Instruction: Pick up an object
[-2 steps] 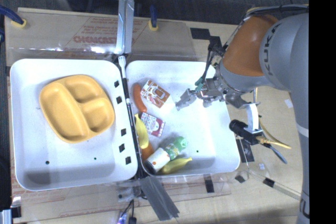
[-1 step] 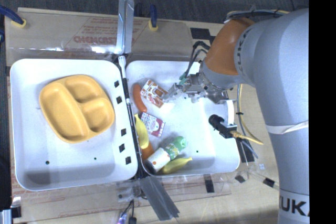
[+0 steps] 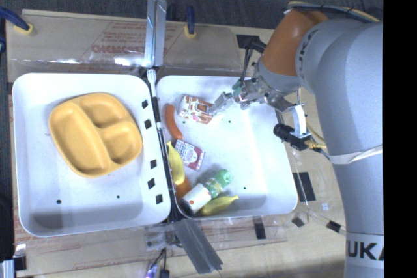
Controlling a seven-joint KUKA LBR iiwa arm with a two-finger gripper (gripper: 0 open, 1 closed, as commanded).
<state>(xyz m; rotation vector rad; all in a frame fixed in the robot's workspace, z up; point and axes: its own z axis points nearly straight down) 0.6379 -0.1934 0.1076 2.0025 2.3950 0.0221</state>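
You are looking at the grey arm with its orange band reaching in from the right of the frame, and its tool (image 3: 225, 101) is hanging low over the upper part of the right-hand shallow white bin (image 3: 260, 159). Its tips are sitting just beside the small red-and-white printed carton (image 3: 195, 109), the likeliest target (though nothing marks it as chosen). You cannot tell from this slant whether the tool is released or clenched.

Nothing is being lifted: the carton is lying on the bin floor, near the orange sausage-shaped toy (image 3: 172, 122). A second small red carton (image 3: 188, 153), a yellow banana (image 3: 176, 166) and a green-capped bottle (image 3: 210, 187) are lying lower in that bin. By my reading, the grasp and the lift are remaining.
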